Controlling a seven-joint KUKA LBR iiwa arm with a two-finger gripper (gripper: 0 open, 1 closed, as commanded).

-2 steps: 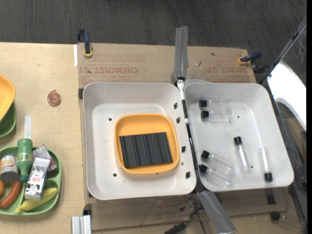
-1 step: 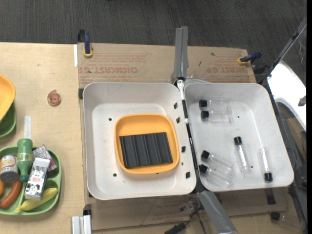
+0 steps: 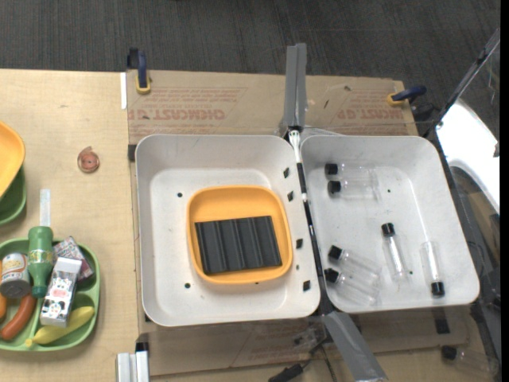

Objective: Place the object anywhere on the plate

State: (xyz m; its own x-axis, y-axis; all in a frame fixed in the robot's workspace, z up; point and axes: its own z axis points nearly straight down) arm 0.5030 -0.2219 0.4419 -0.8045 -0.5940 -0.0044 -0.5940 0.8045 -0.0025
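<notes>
An orange square plate [image 3: 203, 207] lies in the middle of the left white bin [image 3: 159, 173]. A black ribbed rectangular object [image 3: 238, 243] rests flat on the plate, well inside its rim. The right bin [image 3: 445, 181] holds several clear vials with black caps: two near its top left [image 3: 354, 178], one upright-looking vial in the middle [image 3: 391, 247], two at the lower left [image 3: 351, 269], and one at the lower right [image 3: 432, 266].
Left of the bins, on the wooden bench, a green tray [image 3: 83, 325] holds toy food and a bottle. A yellow bowl [image 3: 8, 161] sits at the left edge and a small pink piece [image 3: 88, 160] lies nearby. Clamps [image 3: 141, 70] pin the cardboard under the bins.
</notes>
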